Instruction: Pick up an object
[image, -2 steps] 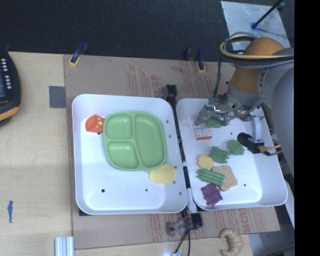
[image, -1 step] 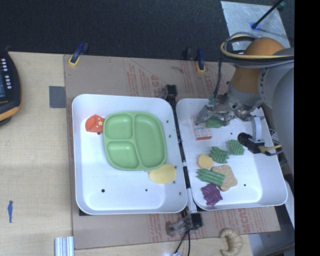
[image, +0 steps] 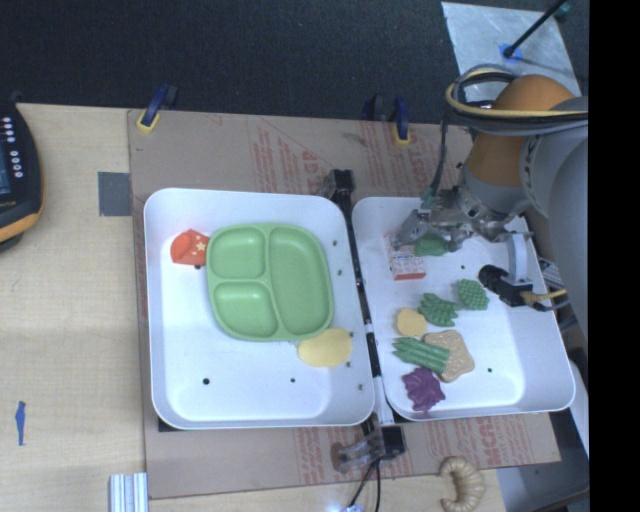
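Hovered over a small flat green toy piece (image: 432, 245) just beneath the two-finger gripper (image: 436, 228) — probably light, stiff, best pinched edgewise — grip state unreadable.

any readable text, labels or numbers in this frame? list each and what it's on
None reads clearly.
Red print repeated on the brown cardboard sheet: too blurred to read.
Red and white label on the small packet in the right bin: too small to read.
Buttons on the handheld pendant: marks unreadable.
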